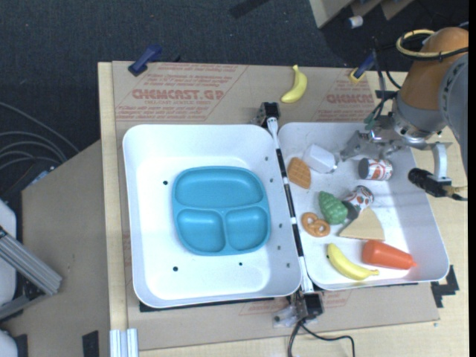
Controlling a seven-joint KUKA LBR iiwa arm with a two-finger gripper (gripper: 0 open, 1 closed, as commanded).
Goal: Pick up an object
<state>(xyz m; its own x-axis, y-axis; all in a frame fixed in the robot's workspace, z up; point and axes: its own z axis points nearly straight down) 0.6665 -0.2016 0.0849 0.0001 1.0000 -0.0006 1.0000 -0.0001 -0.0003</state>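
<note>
My gripper [367, 147] hangs low over the back of the right bin [424, 222]. Just below it lies a small red and white can [378, 171], and a white cup [321, 158] lies to its left; I see nothing held. Further forward in this bin are a tan waffle [299, 173], a green broccoli piece [332, 207], a second small can [361, 197], a pretzel [315, 224], a pale cheese wedge [364, 230], an orange carrot [387, 255] and a yellow banana [349, 263].
The left bin [149, 199] holds a blue divided plate [220, 208]. Another banana [295, 86] lies on the cardboard behind the bins. The ridge between the bins runs down past the waffle. Blue clamps sit at the cardboard's back edge.
</note>
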